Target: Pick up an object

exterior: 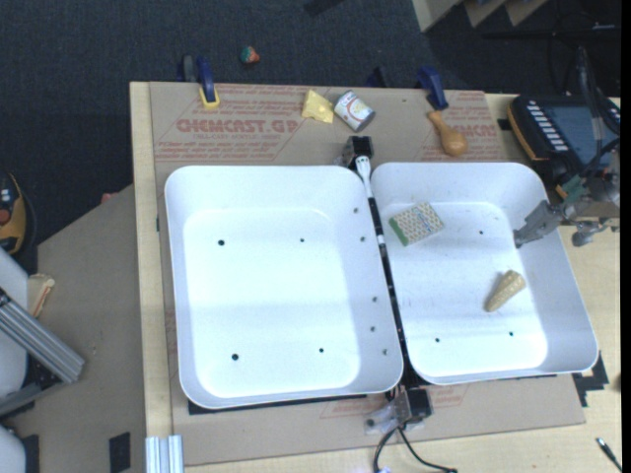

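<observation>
Two objects lie in the right bin [552, 338]. A flat green and grey scouring pad [416, 223] rests near that bin's back left. A tan cone-shaped piece [505, 290] lies on its side towards the right of the middle. My gripper [534, 227] reaches in low over the right bin's right rim, pointing left. It is about a hand's width right of the pad and above the cone piece in the view. Nothing shows in its grasp.
The left bin [187, 264] stands beside the right one. Behind the bins on the board lie a yellow wedge [317, 107], a small can [353, 110] and a wooden peg [449, 134]. Blue clamps [206, 79] hold the board's back edge. A black device [552, 126] sits back right.
</observation>
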`<state>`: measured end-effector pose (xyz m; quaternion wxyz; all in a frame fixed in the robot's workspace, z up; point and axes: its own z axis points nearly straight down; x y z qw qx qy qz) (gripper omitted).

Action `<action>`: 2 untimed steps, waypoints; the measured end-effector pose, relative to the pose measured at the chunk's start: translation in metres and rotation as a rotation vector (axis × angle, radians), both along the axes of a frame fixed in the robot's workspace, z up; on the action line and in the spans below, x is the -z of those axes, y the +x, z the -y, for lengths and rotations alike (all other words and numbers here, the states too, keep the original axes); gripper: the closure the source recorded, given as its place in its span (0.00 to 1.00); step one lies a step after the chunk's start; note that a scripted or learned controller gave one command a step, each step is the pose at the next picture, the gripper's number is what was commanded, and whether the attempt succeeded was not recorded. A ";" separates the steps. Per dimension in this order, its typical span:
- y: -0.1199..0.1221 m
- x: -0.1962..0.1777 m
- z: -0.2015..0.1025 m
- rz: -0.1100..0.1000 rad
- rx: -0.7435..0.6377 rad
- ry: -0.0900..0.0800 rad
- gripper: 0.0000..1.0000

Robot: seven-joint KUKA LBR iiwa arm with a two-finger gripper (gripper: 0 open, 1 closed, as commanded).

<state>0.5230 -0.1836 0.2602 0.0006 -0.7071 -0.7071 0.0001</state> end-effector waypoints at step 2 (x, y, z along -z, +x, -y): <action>-0.002 0.165 0.025 -0.003 0.001 0.002 0.00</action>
